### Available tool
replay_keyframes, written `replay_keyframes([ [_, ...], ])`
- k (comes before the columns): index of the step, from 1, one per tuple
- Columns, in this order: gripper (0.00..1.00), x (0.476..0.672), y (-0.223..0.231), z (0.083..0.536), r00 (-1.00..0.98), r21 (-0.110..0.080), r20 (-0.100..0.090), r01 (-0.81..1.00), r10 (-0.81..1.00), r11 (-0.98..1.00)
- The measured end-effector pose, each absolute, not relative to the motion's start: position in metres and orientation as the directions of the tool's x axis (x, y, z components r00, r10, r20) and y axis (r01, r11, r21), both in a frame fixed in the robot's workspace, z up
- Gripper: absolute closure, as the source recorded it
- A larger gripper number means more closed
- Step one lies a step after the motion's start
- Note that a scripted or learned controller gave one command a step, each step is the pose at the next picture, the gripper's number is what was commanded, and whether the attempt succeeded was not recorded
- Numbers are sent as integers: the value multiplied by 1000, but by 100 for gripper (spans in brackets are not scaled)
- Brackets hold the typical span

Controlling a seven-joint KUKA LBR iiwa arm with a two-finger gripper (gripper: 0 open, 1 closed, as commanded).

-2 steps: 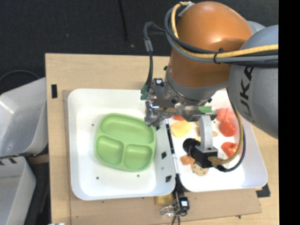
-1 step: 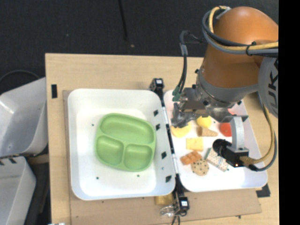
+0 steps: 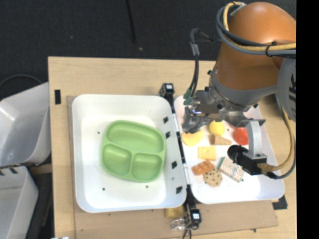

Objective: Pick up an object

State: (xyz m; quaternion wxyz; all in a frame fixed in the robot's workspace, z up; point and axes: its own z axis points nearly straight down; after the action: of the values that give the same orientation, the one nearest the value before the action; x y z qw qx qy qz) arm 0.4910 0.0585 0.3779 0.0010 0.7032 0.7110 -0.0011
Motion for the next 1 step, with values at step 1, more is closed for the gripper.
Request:
replay_keyframes([
  [1,100,490,81,396,-3,1,-1,1000,1000,3],
])
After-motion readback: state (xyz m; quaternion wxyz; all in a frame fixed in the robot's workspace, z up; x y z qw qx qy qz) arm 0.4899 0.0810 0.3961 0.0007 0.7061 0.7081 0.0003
